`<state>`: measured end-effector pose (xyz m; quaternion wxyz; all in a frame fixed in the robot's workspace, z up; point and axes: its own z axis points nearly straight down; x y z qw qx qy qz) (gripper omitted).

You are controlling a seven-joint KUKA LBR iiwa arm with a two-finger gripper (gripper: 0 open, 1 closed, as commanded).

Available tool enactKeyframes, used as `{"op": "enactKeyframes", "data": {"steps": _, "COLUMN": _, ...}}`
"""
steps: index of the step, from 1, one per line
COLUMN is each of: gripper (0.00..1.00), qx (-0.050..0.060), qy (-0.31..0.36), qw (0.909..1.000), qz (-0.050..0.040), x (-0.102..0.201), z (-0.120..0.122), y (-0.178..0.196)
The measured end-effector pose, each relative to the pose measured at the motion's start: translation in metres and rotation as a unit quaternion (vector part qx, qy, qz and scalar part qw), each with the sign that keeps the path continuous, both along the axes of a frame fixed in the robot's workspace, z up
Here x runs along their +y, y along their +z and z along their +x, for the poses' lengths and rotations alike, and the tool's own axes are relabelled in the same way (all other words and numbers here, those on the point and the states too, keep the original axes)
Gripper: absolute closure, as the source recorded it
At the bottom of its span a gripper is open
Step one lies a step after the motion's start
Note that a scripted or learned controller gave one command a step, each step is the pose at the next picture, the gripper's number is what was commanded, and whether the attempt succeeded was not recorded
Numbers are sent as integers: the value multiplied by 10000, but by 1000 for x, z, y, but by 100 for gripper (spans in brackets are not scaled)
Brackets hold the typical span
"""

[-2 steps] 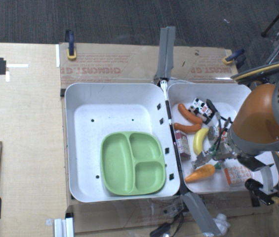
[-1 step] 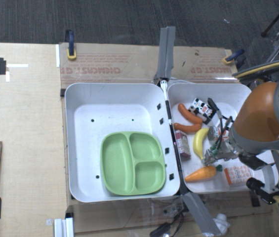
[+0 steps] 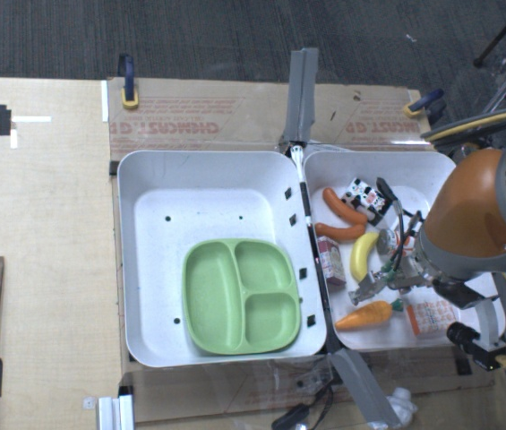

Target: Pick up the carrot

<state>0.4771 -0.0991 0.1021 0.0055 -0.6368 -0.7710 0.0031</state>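
carrot (image 3: 365, 314): lies left-right in the right bin (image 3: 324, 164), near edge
gripper (image 3: 371, 287): just beyond it, jaws' state unclear

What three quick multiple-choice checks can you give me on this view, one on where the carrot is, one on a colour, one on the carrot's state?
1. Where is the carrot?
A. right bin, front edge
B. on the green tray
C. on the bench

2. What colour is the divided tray in the left bin?
A. white
B. green
C. orange

3. What is the carrot's state?
A. lifted clear of the bin
B. standing upright
C. lying on the bin floor

Answers: 1 A, it lies along the front wall of the right bin. 2 B, the three-part tray is pale green. 3 C, it lies flat just below the pincer.
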Motion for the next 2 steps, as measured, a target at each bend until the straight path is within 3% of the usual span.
{"op": "enactKeyframes", "data": {"steps": 1, "gripper": 0, "qx": -26, "qy": -557, "qw": 9984, "qz": -7, "x": 2, "z": -1, "y": -13}}
{"op": "enactKeyframes", "data": {"steps": 2, "gripper": 0, "qx": -41, "qy": 545, "qw": 9985, "qz": -3, "x": -14, "z": 0, "y": -4}}
